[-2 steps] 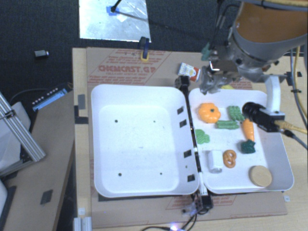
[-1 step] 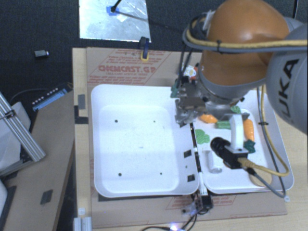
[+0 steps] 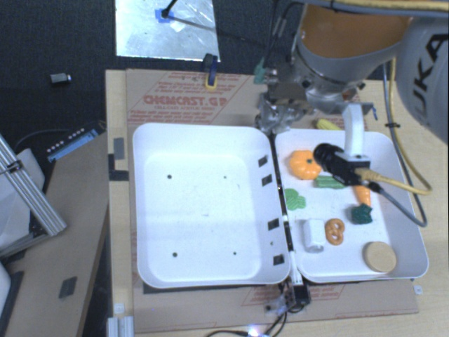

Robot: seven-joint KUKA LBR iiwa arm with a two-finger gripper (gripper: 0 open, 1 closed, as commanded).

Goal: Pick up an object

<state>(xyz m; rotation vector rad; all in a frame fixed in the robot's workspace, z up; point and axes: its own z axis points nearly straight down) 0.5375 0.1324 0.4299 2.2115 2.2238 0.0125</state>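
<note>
The right bin (image 3: pixel 407 209) holds several small toy items: an orange pumpkin (image 3: pixel 303 164), a green leafy piece (image 3: pixel 295 201), a pretzel (image 3: pixel 334 231), a white cylinder (image 3: pixel 312 234), a tan round disc (image 3: pixel 379 256), a dark green piece (image 3: pixel 361 215), an orange carrot-like piece (image 3: pixel 363 194) and a flat green piece (image 3: pixel 327 182). A yellow item (image 3: pixel 326 125) lies at the bin's far rim. My gripper (image 3: pixel 276 120) hangs over the far rim where the two bins meet, up and left of the pumpkin. A black fitting with a yellow cable (image 3: pixel 339 164) partly covers the items.
The left bin (image 3: pixel 203 202) sits beside the right one, joined by black clips (image 3: pixel 270 181) along the shared rim. A blue and yellow clamp (image 3: pixel 210 71) stands behind the bins on the cardboard sheet. A metal plate (image 3: pixel 165 20) lies further back.
</note>
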